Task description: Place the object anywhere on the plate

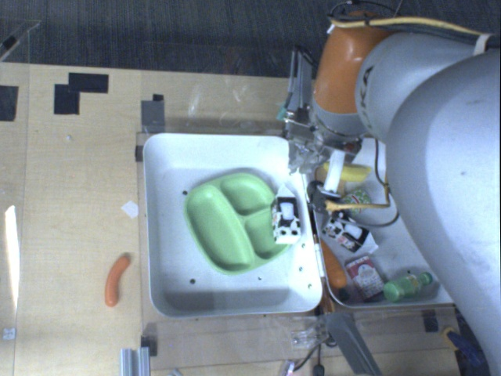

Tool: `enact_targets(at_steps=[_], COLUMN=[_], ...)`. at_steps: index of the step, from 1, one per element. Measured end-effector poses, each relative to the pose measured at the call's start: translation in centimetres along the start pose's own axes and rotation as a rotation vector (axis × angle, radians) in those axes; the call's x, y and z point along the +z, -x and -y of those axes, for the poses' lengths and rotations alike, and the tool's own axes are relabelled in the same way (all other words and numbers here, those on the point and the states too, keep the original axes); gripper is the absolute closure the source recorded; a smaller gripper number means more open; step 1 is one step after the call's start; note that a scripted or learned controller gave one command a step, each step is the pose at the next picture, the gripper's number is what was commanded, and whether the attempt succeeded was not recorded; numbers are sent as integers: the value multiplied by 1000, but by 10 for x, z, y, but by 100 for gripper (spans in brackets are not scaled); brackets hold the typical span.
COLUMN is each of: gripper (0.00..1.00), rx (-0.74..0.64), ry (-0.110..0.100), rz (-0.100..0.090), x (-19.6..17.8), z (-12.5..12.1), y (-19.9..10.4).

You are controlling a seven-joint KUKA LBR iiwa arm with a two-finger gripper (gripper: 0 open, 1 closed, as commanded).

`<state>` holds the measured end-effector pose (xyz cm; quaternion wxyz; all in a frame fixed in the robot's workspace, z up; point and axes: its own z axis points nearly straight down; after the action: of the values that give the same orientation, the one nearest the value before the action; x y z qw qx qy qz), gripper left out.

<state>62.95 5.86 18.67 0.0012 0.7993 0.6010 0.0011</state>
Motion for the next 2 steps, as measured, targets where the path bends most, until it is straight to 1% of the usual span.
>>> enact_targets(at_steps=[1, 2], gripper=[100, 100], rx=[-6, 10], ry=[2, -1], rz=[-2, -1], x=[-32, -13], z=[-22, 31], y=[3, 14])
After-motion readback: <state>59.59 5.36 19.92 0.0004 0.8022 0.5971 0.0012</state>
